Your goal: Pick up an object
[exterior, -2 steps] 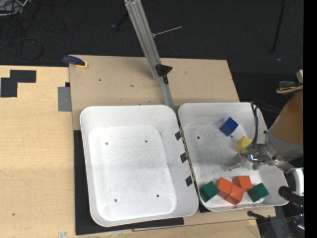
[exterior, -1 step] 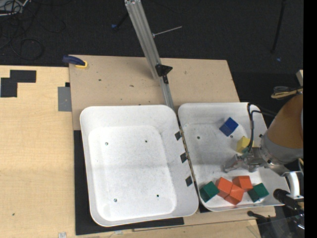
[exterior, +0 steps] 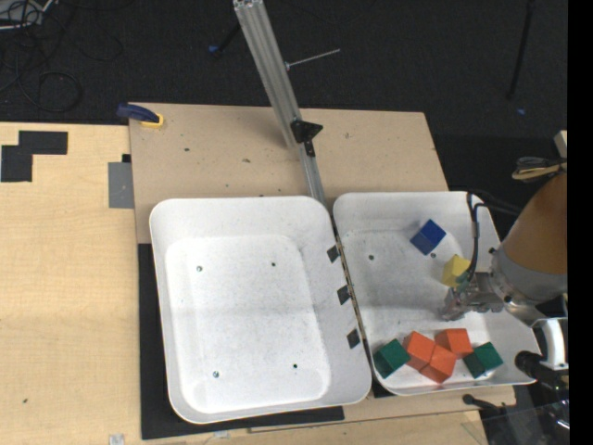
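Yellow block (exterior: 455,269) lies in the right-hand bin (exterior: 389,216), small, bright, tilted, with a paler top face. The gripper (exterior: 460,301) sits just below it, very near; whether it is clenched or released cannot be told. A blue cube (exterior: 428,236) rests just above the yellow one. Orange blocks (exterior: 435,351) cluster along the bin's near edge between two green blocks (exterior: 391,356). The left bin (exterior: 167,216) adjoins it.

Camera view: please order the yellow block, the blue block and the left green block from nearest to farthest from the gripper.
Measured from the gripper in the right bin:
1. Yellow block, just above the gripper in the picture.
2. Blue block, farther up, toward the bin's back wall.
3. Left green block, down and left, near the bin's front edge.
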Controlling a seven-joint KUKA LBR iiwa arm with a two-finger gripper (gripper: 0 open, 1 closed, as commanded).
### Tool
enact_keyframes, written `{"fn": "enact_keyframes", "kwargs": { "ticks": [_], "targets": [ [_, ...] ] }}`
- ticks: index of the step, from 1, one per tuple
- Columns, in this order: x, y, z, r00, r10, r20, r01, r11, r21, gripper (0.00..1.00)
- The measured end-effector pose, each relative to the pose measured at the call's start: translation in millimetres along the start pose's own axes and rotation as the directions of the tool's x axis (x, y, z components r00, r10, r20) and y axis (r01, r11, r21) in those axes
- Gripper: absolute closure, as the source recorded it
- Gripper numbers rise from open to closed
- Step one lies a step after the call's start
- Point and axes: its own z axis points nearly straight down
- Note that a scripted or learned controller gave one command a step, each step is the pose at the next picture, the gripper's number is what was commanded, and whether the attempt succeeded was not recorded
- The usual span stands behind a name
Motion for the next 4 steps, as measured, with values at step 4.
{"fn": "enact_keyframes", "kwargs": {
  "ticks": [4],
  "targets": [
    [61, 2, -151, 1.000, -0.015, 0.000, 0.015, 1.000, 0.001, 1.00]
  ]
}}
